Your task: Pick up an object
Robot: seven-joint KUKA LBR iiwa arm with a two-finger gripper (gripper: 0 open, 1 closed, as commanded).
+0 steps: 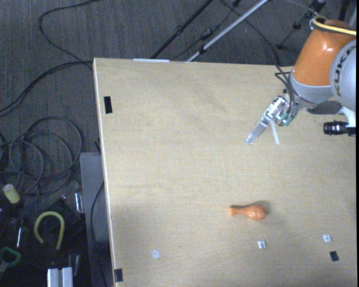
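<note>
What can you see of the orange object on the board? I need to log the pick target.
The orange object is small, smooth and pear-like: a rounded bulb at its right end tapering to a narrow neck pointing left. It lies flat on the pale wooden board, toward the lower right. Nothing touches it; the hand is above it in the view, well apart.

A table (185, 160) with a pale, matt, wood-look top. On it lies a smooth orange object (249, 211), plastic or rubber by its look. The arm's orange band (320, 58) is glossy; the gripper (262, 135) looks like pale metal. The floor (42, 52) is dark, ribbed carpet.
</note>
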